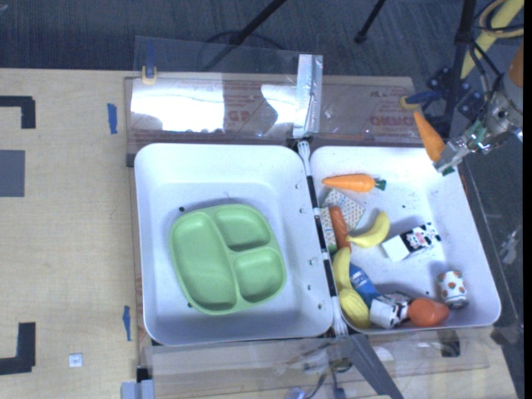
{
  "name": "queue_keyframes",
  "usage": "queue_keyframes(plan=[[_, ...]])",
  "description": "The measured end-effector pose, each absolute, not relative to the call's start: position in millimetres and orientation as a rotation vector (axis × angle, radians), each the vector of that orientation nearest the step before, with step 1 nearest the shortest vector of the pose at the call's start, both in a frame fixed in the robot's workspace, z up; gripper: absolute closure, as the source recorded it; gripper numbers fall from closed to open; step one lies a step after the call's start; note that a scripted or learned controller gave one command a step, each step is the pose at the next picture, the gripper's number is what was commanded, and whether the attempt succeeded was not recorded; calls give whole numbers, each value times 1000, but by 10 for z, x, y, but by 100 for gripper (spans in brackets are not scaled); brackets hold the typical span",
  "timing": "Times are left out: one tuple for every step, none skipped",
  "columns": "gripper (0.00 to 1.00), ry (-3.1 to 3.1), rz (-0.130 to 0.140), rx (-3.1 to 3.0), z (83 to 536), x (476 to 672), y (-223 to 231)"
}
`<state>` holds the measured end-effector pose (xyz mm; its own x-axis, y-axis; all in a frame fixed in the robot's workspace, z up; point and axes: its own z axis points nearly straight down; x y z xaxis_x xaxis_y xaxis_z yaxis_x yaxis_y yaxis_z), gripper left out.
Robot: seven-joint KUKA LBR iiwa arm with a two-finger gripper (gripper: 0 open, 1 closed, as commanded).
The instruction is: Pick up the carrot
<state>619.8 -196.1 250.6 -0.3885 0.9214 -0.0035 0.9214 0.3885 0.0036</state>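
Here, carrot (352, 183) near right bin's (478, 248) far edge, open floor beside it, gripper (465, 150) at the right rim, grip state unreadable.

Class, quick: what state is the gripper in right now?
Gripper: at the right bin's top right edge, apart from the carrot; open or shut cannot be told.

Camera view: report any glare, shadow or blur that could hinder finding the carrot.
Camera view: strong glare whitens the clear plastic panel behind the bins; the green sectioned plate casts a soft shadow inside the left white bin; the orange carrot with green tip in the right white bin looks sharp and evenly lit; the end effector looks slightly blurred.
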Motion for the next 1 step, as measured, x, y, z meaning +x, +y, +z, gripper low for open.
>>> queue_keyframes(plan=[[100,2611,4,1729,2613,6212,-1956]])
